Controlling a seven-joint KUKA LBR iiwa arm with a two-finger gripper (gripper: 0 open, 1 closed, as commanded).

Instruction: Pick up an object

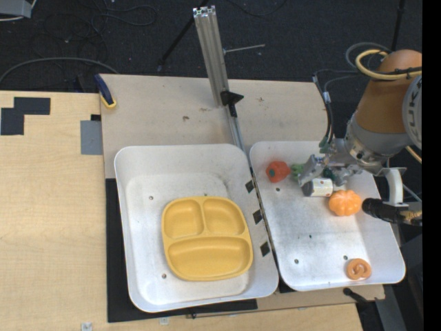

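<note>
round orange fruit (344, 203), dimpled skin

Dark floor (103, 26) behind the bench, loose cables (41, 67) trailing across it. Tan benchtop (165, 112) at the far edge, light wood panel (48, 212) along its left side. Aluminium extrusion post (212, 54) stands tilted near the far edge. Even overhead light.
</note>
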